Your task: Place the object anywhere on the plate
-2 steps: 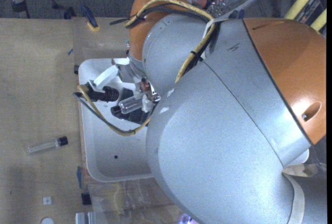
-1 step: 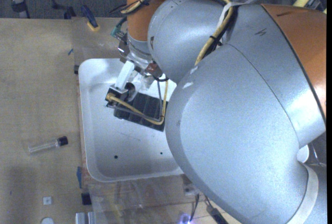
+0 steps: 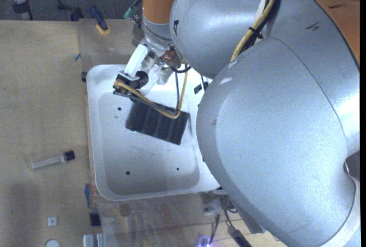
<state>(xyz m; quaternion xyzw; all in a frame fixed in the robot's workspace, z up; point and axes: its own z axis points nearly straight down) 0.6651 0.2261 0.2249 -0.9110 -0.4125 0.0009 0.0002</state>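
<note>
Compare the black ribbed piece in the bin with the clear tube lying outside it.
The black ribbed piece is dark, flat and rectangular; the clear tube is see-through, slim and round with a black cap. The piece lies inside the white bin; the tube lies outside it on the brown bench. Both lie flat, slightly slanted.

The arm (image 3: 269,86) covers everything right of the white bin (image 3: 108,171); a black ribbed object (image 3: 157,121) lies mid-bin, with bare floor below and left of it.

clear vial (image 3: 52,159) with black cap on bench (image 3: 40,97), left of white bin (image 3: 106,183)
</note>
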